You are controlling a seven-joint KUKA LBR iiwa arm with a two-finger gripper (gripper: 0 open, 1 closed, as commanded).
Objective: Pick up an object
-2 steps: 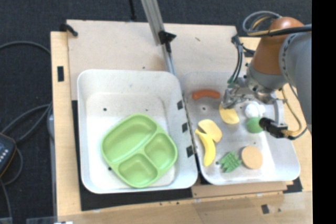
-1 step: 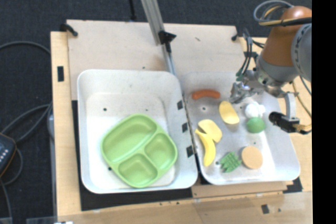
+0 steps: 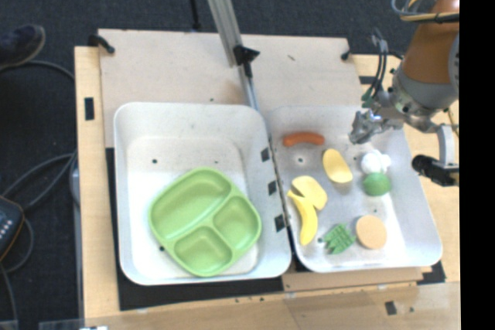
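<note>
Hovering over the far right corner of the right white shallow bin (image 3: 402, 239), the grey two-finger gripper (image 3: 362, 127) hangs above bare floor with nothing visibly in it; its finger spread is too small to tell. A small orange-red sausage (image 3: 303, 139) lies near the bin's far edge. A white ball (image 3: 375, 162) touches a green ball (image 3: 377, 184) by the right edge. A green three-compartment plate (image 3: 204, 222) fills the left white bin (image 3: 131, 127).

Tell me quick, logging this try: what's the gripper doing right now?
Gripper: over the right bin's far edge, nothing seen in it; open or closed cannot be told.
</note>
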